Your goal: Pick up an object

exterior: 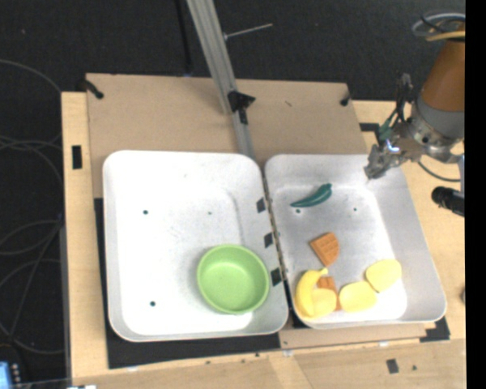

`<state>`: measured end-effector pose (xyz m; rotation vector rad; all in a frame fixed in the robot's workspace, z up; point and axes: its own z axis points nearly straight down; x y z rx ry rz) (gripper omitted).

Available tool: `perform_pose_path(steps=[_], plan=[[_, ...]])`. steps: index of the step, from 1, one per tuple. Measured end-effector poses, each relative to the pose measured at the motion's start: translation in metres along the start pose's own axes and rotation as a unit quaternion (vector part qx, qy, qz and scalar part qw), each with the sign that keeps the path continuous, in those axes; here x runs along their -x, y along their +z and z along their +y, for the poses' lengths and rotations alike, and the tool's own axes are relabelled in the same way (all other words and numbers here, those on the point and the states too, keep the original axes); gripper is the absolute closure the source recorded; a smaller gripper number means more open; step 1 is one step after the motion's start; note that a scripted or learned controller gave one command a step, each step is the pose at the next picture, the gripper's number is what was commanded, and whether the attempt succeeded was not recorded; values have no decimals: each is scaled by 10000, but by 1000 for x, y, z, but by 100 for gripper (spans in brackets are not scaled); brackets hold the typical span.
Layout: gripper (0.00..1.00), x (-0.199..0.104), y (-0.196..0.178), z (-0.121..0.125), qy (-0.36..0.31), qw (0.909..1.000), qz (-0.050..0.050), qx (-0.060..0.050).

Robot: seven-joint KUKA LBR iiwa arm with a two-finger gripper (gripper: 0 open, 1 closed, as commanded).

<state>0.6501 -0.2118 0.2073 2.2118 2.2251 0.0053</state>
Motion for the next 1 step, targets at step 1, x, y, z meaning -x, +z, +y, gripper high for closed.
perform_pose_path(steps=[1], plan=[[100, -50, -15, -10, -5, 10000, 13, -16]])
